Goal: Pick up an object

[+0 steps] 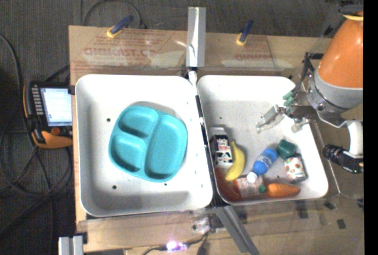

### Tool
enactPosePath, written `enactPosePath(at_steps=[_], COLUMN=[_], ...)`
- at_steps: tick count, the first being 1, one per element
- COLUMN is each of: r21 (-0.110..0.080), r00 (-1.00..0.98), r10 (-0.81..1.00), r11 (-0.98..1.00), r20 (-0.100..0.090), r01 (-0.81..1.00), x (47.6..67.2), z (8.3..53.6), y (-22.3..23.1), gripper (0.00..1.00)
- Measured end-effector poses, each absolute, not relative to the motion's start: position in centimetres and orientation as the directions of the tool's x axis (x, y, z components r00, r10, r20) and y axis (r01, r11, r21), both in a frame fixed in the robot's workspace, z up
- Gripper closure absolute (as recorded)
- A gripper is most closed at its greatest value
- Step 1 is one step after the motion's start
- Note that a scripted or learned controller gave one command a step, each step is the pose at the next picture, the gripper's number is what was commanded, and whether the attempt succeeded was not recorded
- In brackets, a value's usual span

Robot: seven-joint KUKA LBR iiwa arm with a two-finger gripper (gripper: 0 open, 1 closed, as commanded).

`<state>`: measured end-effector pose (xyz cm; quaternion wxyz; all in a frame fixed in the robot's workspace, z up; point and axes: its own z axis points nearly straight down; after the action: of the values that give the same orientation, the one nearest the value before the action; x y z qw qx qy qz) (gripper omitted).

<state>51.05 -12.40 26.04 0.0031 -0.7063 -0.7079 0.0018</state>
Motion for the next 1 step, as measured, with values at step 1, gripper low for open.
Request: enactPosePath(at_steps=[1], r21=[-0.007], r00=[-0.002], r10=[1.0], r11=[0.002], r20=[0.002], r01=[1.0], x=[51.05], z=[26.04], y=[-12.4], gripper=[0.0])
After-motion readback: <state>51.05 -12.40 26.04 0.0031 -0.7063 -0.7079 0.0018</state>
